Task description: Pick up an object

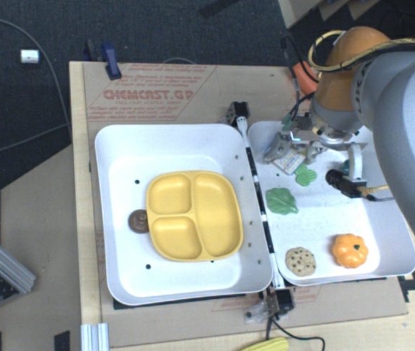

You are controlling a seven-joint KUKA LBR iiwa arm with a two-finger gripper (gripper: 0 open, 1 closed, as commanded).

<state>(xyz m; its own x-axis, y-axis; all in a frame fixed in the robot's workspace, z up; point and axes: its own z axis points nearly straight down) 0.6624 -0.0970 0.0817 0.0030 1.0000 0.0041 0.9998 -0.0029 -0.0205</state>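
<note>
Small green piece (306,175) just below claw (295,152), rt bin.

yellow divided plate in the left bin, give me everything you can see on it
The yellow plate looks like matte plastic: a rounded square with three compartments, two at the far side and one wide one nearest the camera, all bare. It lies flat, turned slightly, mid-floor in the left bin. A brown round thing sits at its left edge, partly tucked under the rim.
</note>
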